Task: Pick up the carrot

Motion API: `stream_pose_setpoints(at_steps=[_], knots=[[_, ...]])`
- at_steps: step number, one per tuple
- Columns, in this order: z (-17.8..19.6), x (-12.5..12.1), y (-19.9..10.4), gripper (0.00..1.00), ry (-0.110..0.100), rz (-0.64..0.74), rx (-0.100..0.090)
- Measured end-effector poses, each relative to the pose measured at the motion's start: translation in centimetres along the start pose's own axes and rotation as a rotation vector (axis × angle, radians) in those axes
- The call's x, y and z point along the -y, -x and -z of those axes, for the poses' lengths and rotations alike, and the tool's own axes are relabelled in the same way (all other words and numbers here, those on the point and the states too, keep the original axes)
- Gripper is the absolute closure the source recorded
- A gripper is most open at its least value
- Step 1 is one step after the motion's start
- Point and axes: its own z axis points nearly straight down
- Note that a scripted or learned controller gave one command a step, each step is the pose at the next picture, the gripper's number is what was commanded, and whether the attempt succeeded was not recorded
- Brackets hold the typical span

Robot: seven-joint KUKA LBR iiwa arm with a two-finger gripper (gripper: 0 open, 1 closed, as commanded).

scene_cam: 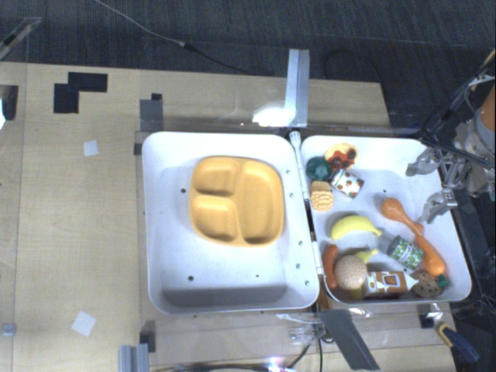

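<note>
The carrot (431, 256) lies slantwise near the right wall of the right bin (457, 285), its green top toward the bin's front corner. It rests beside a green can (404, 250), just past the handle of an orange spoon (397, 211). My gripper (431, 186) comes in over the bin's right rim, above and behind the carrot and clear of it. Its two fingers (419, 166) are spread open with nothing between them.
The right bin is crowded: a banana (355, 226), a bun (350, 270), a red sausage (331, 259), a brown bottle (387, 283), a cookie (425, 286), corn (322, 197), a spotted block (348, 183). A yellow divided plate (236, 200) sits in the left bin (167, 285).
</note>
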Motion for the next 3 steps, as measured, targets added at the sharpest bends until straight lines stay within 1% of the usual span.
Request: stream_pose_setpoints(at_steps=[1, 2, 3], knots=[[-13.4, 1.2, 0.2, 0.00, 0.003, -0.141, -0.008], [-14.4, 1.4, -5.1, 0.00, -0.001, -0.323, 0.014], [-13.2, 1.3, -4.8, 1.00, -0.002, -0.317, 0.018]])
